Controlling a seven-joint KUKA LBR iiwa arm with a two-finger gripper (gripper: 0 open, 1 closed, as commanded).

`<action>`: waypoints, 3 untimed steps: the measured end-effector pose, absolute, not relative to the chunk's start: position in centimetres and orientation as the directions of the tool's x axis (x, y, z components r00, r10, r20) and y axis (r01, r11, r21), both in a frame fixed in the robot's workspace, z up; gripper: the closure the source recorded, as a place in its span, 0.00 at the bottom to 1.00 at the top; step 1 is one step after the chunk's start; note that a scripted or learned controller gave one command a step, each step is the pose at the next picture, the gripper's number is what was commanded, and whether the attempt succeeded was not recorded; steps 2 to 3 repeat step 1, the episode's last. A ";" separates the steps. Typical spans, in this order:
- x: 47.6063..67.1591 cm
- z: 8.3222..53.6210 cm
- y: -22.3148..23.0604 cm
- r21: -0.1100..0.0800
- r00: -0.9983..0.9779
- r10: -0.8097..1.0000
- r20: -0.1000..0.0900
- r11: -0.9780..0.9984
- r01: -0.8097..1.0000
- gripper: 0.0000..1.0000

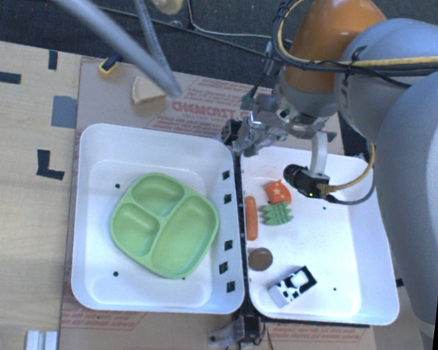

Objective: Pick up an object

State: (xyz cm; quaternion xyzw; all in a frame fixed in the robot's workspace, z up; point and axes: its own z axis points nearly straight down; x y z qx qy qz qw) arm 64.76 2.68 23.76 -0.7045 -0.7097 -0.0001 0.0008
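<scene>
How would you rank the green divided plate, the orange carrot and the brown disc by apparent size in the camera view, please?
1. green divided plate, by far the largest
2. orange carrot
3. brown disc, smallest, though not much smaller than the carrot

You see a green divided plastic plate (167,225) in the left white bin (94,194); an orange carrot-shaped toy (252,217) lies in the right white bin (360,251).

Pale wooden bench (9,208), dark backdrop (224,4).

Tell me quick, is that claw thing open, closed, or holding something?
Gripper: cannot be told from this view; it sits over the far edge where the two bins meet, with nothing visibly in its grasp.
</scene>
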 end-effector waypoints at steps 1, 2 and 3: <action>65.7 23.3 8.1 -0.001 -0.006 1.000 0.000 0.006 1.000 1.00; 65.7 23.3 8.1 -0.001 -0.006 1.000 0.000 0.006 1.000 1.00; 65.7 23.3 8.1 -0.001 -0.006 1.000 0.000 0.006 1.000 1.00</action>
